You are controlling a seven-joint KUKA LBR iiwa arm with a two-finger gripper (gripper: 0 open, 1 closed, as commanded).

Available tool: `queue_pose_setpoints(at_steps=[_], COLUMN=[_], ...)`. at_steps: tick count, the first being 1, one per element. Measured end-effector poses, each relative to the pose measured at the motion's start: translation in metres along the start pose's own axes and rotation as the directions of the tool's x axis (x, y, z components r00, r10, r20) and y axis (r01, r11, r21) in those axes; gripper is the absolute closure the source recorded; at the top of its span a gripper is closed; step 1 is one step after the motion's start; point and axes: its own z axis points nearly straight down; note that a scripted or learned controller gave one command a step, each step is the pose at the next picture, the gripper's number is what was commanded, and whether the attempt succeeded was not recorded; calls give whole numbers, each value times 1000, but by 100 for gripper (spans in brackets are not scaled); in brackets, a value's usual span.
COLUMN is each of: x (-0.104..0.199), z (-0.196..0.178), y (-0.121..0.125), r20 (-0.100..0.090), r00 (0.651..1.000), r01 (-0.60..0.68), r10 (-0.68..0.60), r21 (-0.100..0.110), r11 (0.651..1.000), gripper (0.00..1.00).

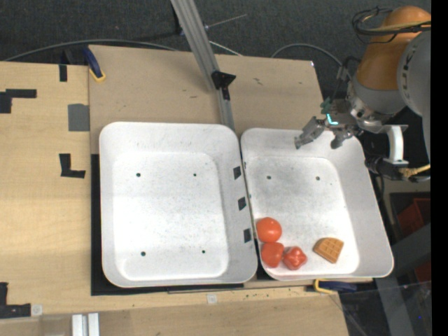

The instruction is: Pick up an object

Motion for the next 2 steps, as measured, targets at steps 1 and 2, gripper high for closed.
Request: queue_pose_setpoints(at_steps=[1,2], x=[0,-1], z=[-3,49], y=[1,10], r20=[2,3], r00=[1000,1000], r01=[1,0], r10=[-1,0], r21=[-5,0], r11=[1000,1000], gripper=[0,0])
